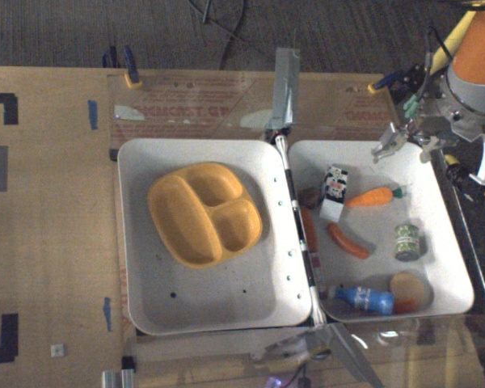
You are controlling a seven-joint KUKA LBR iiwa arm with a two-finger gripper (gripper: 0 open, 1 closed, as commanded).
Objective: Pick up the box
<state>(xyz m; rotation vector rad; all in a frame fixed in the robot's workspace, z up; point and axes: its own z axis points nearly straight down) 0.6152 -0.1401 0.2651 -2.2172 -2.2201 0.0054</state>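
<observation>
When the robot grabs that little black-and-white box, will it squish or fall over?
The box looks like a small carton, so it is probably light and may dent if squeezed hard. Its flat sides should give the gripper a fair hold. It lies close to the carrot, so a nudge might bump that and set it rolling.

The wooden bench bears two white bins side by side.

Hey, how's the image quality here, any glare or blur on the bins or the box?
Camera view: soft overall; the right bin looks brightly lit, its white wall washing out; the box shows blurred markings; the gripper is hazy; the yellow divided plate casts a faint shadow.
</observation>
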